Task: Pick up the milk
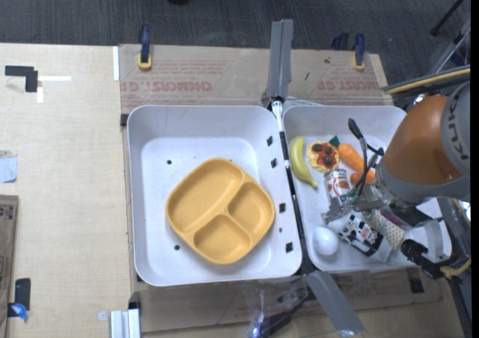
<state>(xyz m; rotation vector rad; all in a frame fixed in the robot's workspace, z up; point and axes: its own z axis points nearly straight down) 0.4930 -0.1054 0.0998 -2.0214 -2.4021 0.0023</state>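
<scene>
Gripper: the gripper (346,208) hangs low over the right bin (305,123), at about 4 o'clock from the picture's middle; how far its metal fingers stand apart cannot be told, since the wrist and clutter blur them together.
Milk: the milk carton (359,235), white with black cow spots, lies on its side near the front edge of the right bin, just below the gripper at its 5 o'clock; whether the fingers touch it is unclear, and nothing shows it held between them.
Egg: a white egg (325,242) rests at 9 o'clock of the milk carton, just beside it.
Can: a small can (337,182) with a red and white label lies at 12 o'clock of the gripper, partly covered by it.
Yellow plate: a three-part yellow plate (220,211) sits alone in the left bin (142,202), tilted corner-on.
Banana: a banana (301,161) lies along the right bin's left wall.
Carrot: an orange carrot (350,156) lies near the arm, its lower end hidden.
Pizza slice: a pizza slice (323,154) sits between banana and carrot.
Arm: the arm (423,151) with its orange band covers the right bin's far right side and is cut off at the edge.
Clamps: two blue clamps (144,54) hold the cardboard at the back.
</scene>
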